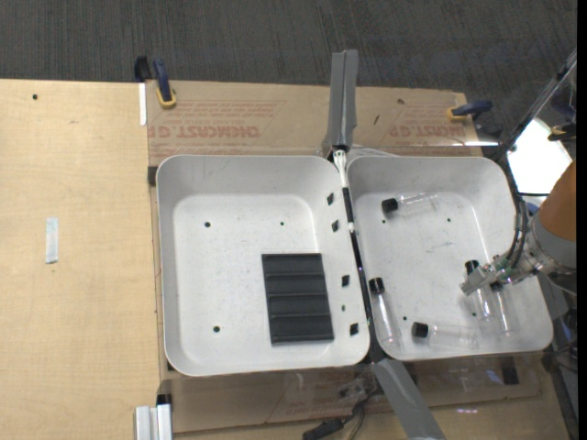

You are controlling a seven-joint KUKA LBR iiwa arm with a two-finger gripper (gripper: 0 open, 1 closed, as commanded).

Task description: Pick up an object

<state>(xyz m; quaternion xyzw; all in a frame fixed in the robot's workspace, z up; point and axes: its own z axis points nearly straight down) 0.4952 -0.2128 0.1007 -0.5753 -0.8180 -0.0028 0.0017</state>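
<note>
My pincer (484, 280) is low in the right bin (431, 174), near its right wall, towards the front-right corner. Can't tell how far open it is or if it has anything; the tip is small and blurred. A clear tube with a black cap (475, 287) lies right at the tip, touching or just under it, can't tell which. Three more capped clear tubes in the same bin: one near the back edge (405, 203), one along the left wall (378, 302), one near the front edge (438, 334). Left bin (243, 168): black ribbed block (297, 297) flat on the floor, front-right part. Two blue clamps (154, 77) (470, 111) at the cardboard's back edge.
</note>
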